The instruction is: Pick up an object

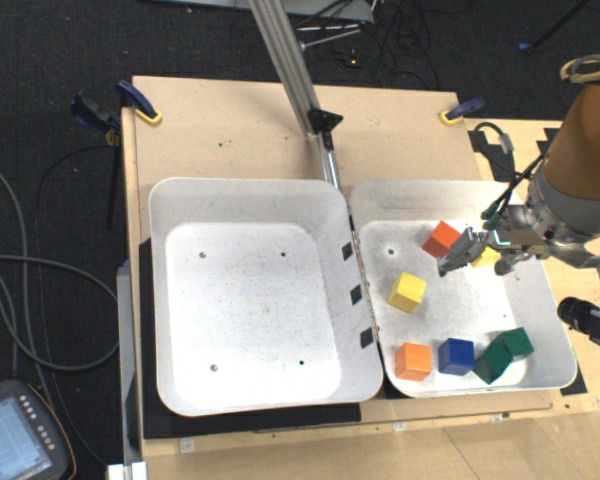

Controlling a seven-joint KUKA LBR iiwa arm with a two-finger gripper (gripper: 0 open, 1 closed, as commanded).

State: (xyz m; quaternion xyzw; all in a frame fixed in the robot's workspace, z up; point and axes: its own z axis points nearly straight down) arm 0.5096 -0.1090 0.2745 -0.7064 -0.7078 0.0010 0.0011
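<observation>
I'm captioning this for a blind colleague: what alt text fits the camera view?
The robot's hand hangs over the right bin beside a red-orange block. That bin also holds a yellow block, an orange one, a blue one and two green ones.

A single camera is fixed above the bench [280,118], looking down at a slant so the far edge sits toward the top of the picture and the near edge toward the bottom. It stands far enough back to take in both white bins whole, the left bin [165,268] and the right bin [545,368], plus dark floor on the left. The arm [585,158] enters from the right edge.
</observation>
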